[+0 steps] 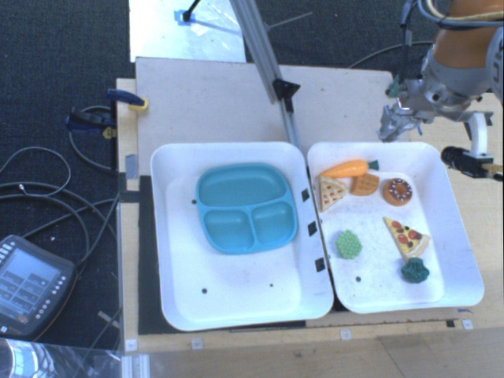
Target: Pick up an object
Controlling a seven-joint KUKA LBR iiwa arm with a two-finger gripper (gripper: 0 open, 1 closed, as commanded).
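The right bin [457,235] holds several toy foods: an orange carrot [345,168], a pizza wedge [331,192], a brown waffle piece [365,184], a chocolate donut [398,190], a pizza slice [407,237], a light green lettuce piece [349,244] and a dark green broccoli [414,271]. My gripper [394,124] hangs above the bin's far rim, beyond the donut and carrot. Nothing shows between its fingers.
The left bin [181,290] carries a blue divided plate [246,208]. A slanted metal pole [260,46] crosses the back of the bench and ends between the bins. Cables and a handheld pendant [31,286] lie off the bench's left side.
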